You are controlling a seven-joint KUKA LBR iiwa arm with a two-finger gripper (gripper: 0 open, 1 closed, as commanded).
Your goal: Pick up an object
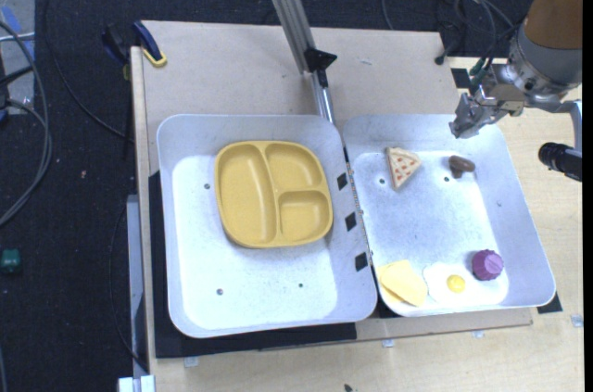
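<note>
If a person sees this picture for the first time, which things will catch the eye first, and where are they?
The yellow divided plate stands out most, lying in the left bin. The right bin holds small toy foods: a pizza slice and a brown piece at its far end, a fried egg, a yellow slice and a purple piece at its near end. The tool hangs over the right bin's far right corner.

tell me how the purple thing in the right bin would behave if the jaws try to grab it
The purple piece looks small and rounded, so it would probably roll or squirt sideways under a pinch. It seems light plastic, likely rigid. It sits touching the fried egg, which could get nudged.
</note>
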